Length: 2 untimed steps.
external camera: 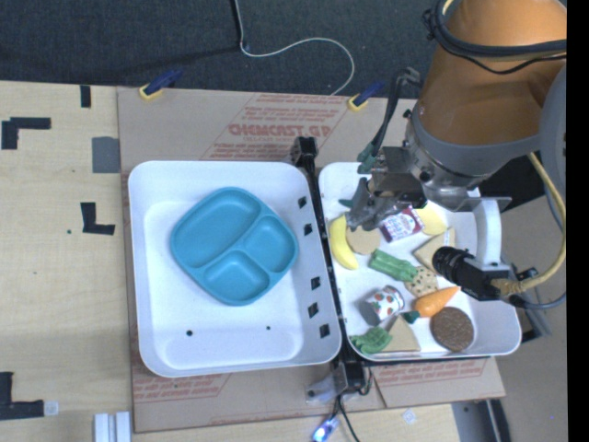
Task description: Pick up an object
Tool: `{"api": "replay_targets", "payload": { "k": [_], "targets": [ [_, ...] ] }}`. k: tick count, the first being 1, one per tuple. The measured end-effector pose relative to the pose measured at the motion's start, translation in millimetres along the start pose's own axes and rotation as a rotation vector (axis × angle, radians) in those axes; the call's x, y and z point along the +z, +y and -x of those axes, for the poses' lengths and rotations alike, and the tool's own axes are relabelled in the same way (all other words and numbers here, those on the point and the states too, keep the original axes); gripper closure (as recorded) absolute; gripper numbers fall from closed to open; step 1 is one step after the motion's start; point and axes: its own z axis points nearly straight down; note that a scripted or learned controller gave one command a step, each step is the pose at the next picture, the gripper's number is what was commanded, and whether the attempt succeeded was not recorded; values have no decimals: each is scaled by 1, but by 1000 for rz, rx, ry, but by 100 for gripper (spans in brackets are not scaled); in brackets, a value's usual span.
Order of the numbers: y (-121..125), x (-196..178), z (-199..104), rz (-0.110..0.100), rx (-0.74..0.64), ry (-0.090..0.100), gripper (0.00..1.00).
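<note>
An arm point(479, 90) with a broad orange band is seen reaching in from the right over the right bin point(502, 343), its gripper point(373, 205) lowered above the far left part of the toy pile. Whether the gripper is open or closed cannot be told from this angle, and no object is seen between its fingers.

The right bin is crowded with small toy foods. A banana point(342, 244) is laid along the left wall, just beside the gripper. A purple-and-white packet point(399, 226) is found just to the gripper's right, with a green pickle point(394, 266) below it. A carrot point(434, 300) is placed near the bin's middle, touching a brown round cookie point(453, 329) at the near right. A grey-and-white piece point(383, 304) and a green leafy piece point(372, 342) are set by the near left corner.

In the left bin point(152, 339), a blue divided plate point(234, 245) is laid flat at a slant near the centre. Both bins are set on a sheet of cardboard point(267, 127).
</note>
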Motion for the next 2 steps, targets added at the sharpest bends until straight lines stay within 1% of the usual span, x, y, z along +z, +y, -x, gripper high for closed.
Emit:
{"api": "replay_targets", "payload": {
  "k": [1,2],
  "targets": [
    [-2,82,-27,-10,-8,0,100],
    [0,-38,-28,10,-9,4,100]
  ]
}}
